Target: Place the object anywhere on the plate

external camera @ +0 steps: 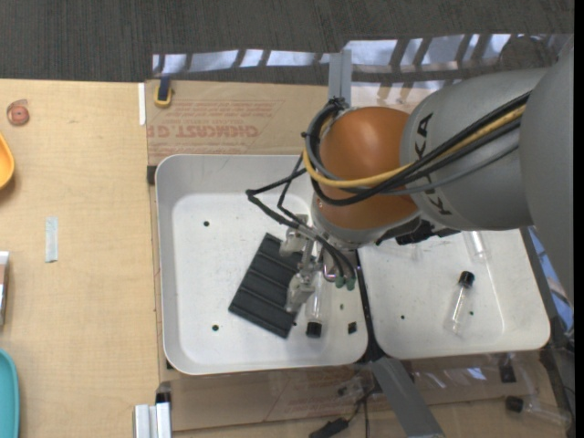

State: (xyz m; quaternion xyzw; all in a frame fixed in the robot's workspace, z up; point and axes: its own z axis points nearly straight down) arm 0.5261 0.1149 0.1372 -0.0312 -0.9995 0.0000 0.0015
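Black ribbed object (pixel 265 286): a flat, rectangular slab with parallel grooves, lying on the floor of the left bin (pixel 196 245), right of the bin's centre. Its long axis runs diagonally, from upper right near the gripper to lower left toward the bin's near edge. The arm (pixel 456 158) enters from the right and crosses above the divide between the bins, its orange band (pixel 360 167) bulking over the wrist. The gripper (pixel 304 286) points down at the object's right edge; whether its fingers are parted or closed cannot be told, and no object is seen between them. The right bin (pixel 511 322) holds a clear tube with a black cap (pixel 461 299). Both bins rest on brown cardboard (pixel 228 117), beside a pale wooden benchtop (pixel 73 245) at left; dark carpet (pixel 182 12) lies beyond.
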